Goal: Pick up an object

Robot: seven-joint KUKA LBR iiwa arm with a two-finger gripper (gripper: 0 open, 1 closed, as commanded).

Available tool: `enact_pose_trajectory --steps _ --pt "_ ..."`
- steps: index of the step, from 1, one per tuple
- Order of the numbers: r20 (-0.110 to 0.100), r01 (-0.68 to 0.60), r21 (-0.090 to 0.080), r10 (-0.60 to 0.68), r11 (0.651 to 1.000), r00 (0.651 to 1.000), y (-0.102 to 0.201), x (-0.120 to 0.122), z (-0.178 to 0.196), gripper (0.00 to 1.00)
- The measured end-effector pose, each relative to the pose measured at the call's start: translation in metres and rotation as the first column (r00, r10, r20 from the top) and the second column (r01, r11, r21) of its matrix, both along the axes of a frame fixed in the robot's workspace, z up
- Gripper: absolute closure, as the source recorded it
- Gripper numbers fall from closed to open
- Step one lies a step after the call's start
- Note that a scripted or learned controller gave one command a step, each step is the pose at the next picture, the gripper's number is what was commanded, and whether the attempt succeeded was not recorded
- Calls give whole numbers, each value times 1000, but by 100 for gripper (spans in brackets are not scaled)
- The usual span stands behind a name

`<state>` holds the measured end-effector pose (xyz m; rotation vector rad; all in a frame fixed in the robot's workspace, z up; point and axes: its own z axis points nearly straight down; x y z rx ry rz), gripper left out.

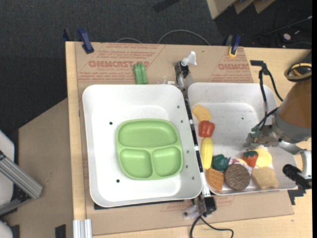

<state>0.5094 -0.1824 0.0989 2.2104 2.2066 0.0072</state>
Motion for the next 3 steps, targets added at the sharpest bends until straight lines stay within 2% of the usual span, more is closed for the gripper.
enact_pose_trajectory --steps 1,2,3 --pt "-1 -2 1 2 1000 1000 -39 36 121 100" --pt "-16 -6 12 6 1000 1000 11 7 144 100" --pt "-17 -2 11 3 1000 1000 8 7 142 0"
